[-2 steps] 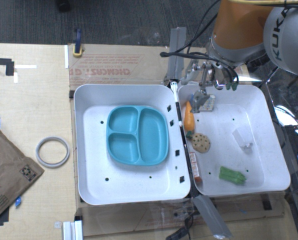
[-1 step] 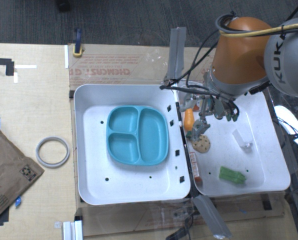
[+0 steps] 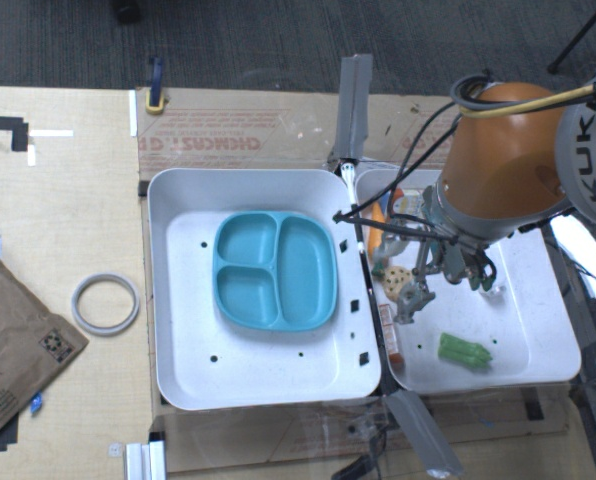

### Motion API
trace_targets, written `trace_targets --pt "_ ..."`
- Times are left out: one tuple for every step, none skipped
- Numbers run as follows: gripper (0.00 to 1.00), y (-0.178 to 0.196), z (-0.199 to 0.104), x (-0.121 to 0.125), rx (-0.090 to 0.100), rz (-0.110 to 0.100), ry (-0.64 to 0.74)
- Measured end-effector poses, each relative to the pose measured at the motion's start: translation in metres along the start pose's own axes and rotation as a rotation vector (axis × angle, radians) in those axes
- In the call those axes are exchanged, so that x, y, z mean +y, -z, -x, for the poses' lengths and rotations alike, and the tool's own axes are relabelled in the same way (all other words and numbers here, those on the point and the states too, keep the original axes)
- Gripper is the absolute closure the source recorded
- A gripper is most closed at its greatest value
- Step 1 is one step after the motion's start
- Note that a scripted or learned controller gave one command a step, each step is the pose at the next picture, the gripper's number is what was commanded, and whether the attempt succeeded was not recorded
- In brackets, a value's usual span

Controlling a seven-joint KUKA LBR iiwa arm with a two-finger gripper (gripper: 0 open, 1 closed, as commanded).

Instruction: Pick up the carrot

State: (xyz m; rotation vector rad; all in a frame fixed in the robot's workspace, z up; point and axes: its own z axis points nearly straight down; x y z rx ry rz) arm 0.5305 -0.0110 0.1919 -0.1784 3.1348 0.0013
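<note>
The carrot (image 3: 375, 231) is a slim orange piece lying along the left wall of the right bin (image 3: 538, 368), partly hidden behind cables. My gripper (image 3: 448, 286) hangs below the orange wrist band over the middle of that bin, to the right of and slightly nearer the camera than the carrot. Its fingers (image 3: 411, 298) are spread open and hold nothing. The arm's bulk hides the back of the right bin.
A speckled cookie-like piece (image 3: 395, 280) lies just left of the gripper. A green block (image 3: 465, 352) sits near the right bin's front. A teal divided plate (image 3: 276, 270) lies in the left bin (image 3: 178, 368). A tape ring (image 3: 105, 302) lies on the bench at left.
</note>
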Motion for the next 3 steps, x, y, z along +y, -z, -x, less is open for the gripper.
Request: trace_targets --pt "0.0 0.0 0.098 -0.008 -0.002 -0.001 -0.33" --pt "1.0 0.01 0.099 -0.008 -0.007 -0.002 -0.328" --pt "1.0 0.0 0.029 -0.054 0.0 -0.001 -0.119"
